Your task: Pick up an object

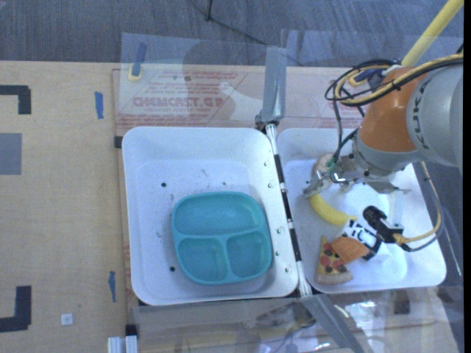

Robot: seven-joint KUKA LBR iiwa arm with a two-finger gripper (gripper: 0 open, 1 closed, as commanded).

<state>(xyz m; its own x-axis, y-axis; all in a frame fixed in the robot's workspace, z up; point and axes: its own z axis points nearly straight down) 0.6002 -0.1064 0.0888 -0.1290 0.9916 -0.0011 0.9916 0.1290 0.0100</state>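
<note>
Fingers of the gripper point(321, 181) look parted, low in the right bin point(427, 267) near its left wall. Just beneath lies a toy banana point(327, 210), ungripped; a pizza slice point(333, 262) sits nearer the front edge. A teal divided plate point(221, 237) fills the left bin point(147, 168).

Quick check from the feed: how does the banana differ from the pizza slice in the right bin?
The banana is plain yellow; the pizza slice is orange with dark spots. The banana is long and curved, while the pizza slice is a flat wedge. The banana lies nearer the end effector; the pizza slice lies toward the bin's near corner. Both rest in the right bin.
</note>
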